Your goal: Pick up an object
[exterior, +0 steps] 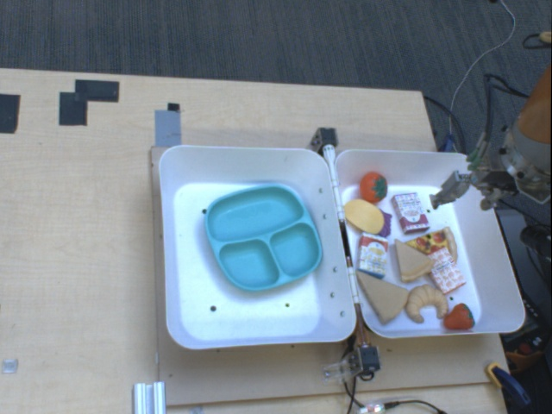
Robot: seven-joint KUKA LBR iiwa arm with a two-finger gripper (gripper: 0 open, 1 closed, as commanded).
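Observation:
The right bin (509,296) holds several toy foods. Among them are a red tomato (373,185), a yellow lemon-like piece (364,216), a red and white carton (409,211), a pizza slice (434,243), a croissant (426,300) and a strawberry (460,316). My gripper (468,193) hangs over the bin's upper right part, right of the carton. Its two fingers stand apart with nothing between them. One dark fingertip (447,190) points down-left toward the carton.
The left bin (172,257) holds a blue divided plate (259,235). A ridge (341,231) divides the two bins. More foods fill the right bin's middle: a small packet (373,255), a toast slice (412,261) and a bread wedge (384,297).

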